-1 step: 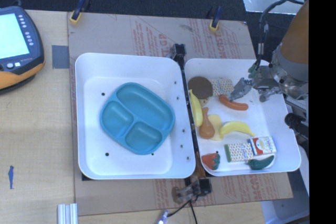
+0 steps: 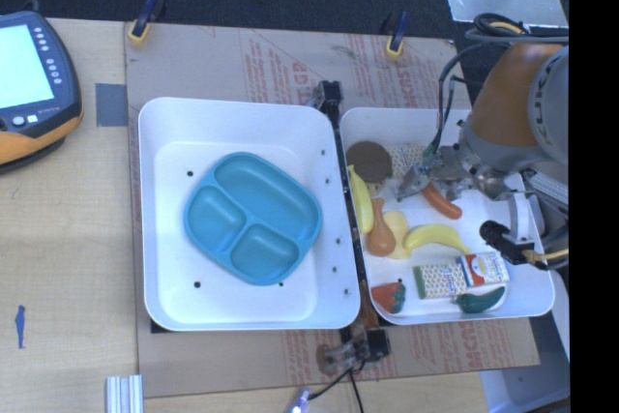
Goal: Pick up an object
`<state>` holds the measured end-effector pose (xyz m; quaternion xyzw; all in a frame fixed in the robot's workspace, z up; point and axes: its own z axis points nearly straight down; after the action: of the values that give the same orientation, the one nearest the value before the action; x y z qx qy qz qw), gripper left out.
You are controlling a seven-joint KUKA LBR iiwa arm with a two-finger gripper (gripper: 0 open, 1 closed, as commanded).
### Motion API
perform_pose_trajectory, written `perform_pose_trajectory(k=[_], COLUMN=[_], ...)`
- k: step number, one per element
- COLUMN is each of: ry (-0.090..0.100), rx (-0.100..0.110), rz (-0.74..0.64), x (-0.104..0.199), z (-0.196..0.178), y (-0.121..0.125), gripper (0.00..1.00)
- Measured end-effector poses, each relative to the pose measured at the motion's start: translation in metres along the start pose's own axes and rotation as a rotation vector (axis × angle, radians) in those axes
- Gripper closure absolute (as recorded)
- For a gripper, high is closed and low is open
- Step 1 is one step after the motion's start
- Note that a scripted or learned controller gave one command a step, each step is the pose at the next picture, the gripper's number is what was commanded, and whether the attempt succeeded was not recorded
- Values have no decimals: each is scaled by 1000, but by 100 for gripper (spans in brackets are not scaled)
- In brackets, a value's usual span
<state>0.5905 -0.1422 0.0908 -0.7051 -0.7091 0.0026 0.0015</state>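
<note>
The right bin (image 2: 542, 300) holds several toy foods. Among them are an orange sausage (image 2: 444, 202), a yellow banana (image 2: 436, 236), a brown round piece (image 2: 368, 160), a long yellow piece (image 2: 361, 199) and an orange pear shape (image 2: 380, 238). A printed carton (image 2: 458, 277), a green piece (image 2: 481, 301) and a red piece (image 2: 389, 296) lie along the bin's near side. My gripper (image 2: 424, 179) hangs low over the bin's far middle, just up and left of the sausage and right of the brown piece. Nothing shows as held.
The left bin (image 2: 160, 208) holds a blue divided plate (image 2: 253, 218). A teach pendant (image 2: 29, 82) lies at the bench's far left. Clamps (image 2: 143, 20) pin the cardboard at the back. The arm and its cables (image 2: 513, 111) cover the right bin's far right corner.
</note>
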Motion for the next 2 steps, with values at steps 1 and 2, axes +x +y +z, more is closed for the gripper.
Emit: perform_pose_trajectory(k=[1, 2], ry=[0, 1], rx=[-5, 1], rz=[0, 1], x=[-33, -43], z=[-87, 0], y=[54, 9], gripper=[0, 0])
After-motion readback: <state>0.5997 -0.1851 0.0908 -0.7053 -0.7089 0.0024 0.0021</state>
